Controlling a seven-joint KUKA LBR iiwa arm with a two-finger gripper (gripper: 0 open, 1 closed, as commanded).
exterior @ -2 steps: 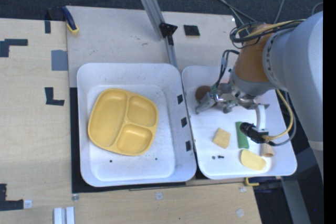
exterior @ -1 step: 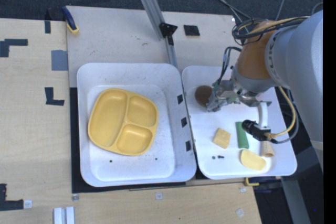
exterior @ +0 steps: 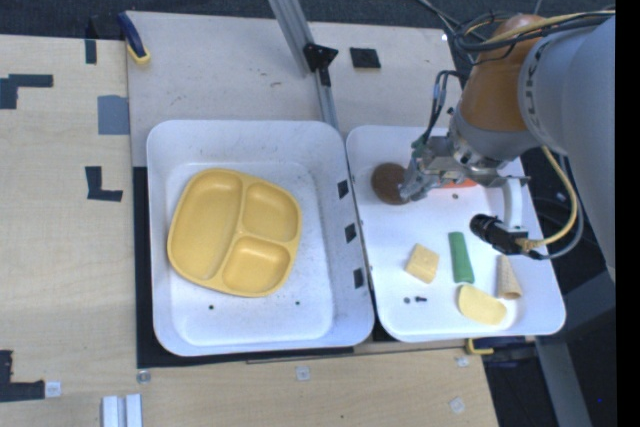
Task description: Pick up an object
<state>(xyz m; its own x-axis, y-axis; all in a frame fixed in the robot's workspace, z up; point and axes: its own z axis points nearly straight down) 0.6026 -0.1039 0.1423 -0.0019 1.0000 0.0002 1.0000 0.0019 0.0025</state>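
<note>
**Pick not yet secured; gripper down at the brown object**

No object can be seen lifted. The gripper (exterior: 418,183) is lowered into the right bin (exterior: 385,310), right beside a round brown object (exterior: 388,183), which lies on the bin floor near the bin's left wall. Whether the jaws are spread or pressed together cannot be told, and a hold on the brown object cannot be confirmed. The grasp and the lift are judged to remain.

Little room is left between the brown object and the left wall. Towards the bin's near edge, a yellow cube (exterior: 423,264), a green stick (exterior: 460,257), a yellow wedge (exterior: 482,306) and a tan cone (exterior: 509,278) are clustered, well apart from the brown object. Open floor is seen between them.
</note>
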